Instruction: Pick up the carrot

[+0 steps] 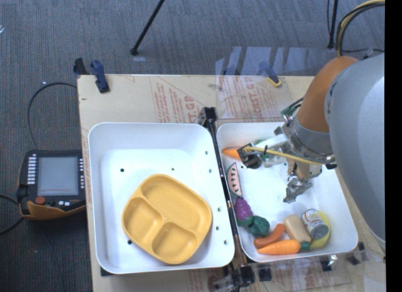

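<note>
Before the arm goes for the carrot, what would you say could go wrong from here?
1. The carrot lies packed against the right bin's front wall, touching a second, smaller carrot and a beige piece, so the hand may nudge or grab a neighbour.
2. A third orange piece sits near the bin's back-left corner; the program might target the wrong carrot.

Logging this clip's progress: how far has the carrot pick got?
Done: the gripper is over the right bin. In hand: nothing visibly gripped. Left: the carrot lies at the bin's near edge beside the smaller carrot, so descent, grasp and lift all remain.
</note>
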